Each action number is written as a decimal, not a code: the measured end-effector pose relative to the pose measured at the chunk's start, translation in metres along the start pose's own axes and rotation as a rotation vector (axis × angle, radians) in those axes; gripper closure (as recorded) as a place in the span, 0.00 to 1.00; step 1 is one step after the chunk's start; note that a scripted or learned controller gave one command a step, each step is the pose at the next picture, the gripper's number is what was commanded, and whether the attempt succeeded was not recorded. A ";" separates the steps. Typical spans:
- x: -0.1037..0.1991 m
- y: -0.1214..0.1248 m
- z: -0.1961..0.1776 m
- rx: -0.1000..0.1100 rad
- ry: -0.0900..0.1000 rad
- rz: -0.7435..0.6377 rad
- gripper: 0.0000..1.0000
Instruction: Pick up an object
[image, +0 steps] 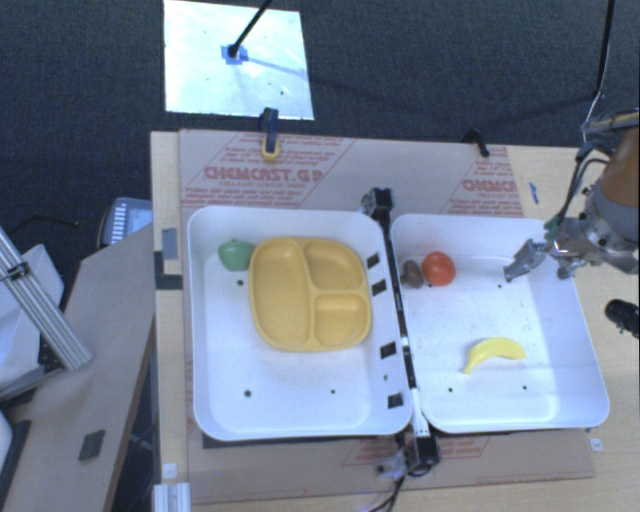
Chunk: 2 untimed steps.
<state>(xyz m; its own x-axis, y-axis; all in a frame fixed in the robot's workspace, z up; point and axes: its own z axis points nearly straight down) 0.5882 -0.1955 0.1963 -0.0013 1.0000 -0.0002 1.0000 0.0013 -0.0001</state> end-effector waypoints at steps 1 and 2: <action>0.005 0.006 0.059 0.000 0.000 -0.002 0.00; 0.005 0.007 0.110 -0.001 0.000 0.000 0.00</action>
